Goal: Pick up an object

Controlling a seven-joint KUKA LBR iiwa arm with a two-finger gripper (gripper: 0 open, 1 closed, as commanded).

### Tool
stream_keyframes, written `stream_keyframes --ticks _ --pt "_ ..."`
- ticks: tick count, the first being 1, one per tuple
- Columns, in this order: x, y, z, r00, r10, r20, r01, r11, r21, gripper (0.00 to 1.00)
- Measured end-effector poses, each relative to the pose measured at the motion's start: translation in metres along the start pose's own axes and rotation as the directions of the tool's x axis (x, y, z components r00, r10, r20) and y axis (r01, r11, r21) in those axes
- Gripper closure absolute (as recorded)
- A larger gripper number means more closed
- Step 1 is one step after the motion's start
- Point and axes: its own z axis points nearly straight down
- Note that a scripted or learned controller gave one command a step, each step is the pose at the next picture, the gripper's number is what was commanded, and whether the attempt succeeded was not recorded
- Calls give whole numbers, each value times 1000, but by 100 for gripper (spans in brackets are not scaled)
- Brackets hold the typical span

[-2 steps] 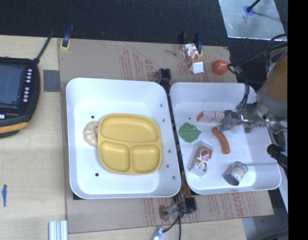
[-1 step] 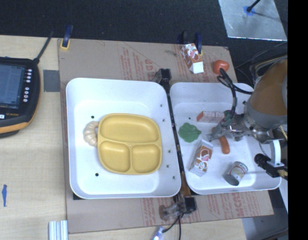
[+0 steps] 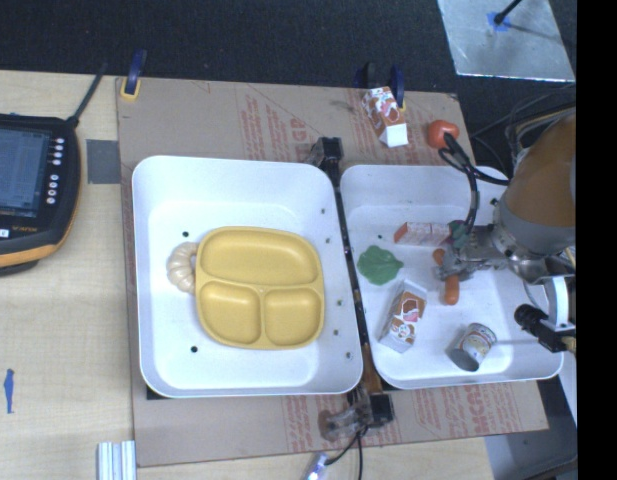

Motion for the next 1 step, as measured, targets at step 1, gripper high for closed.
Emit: stream_keyframes --ticks 1 --pt "65 31 -6 1000 2 -1 -2 1000 -3 100"
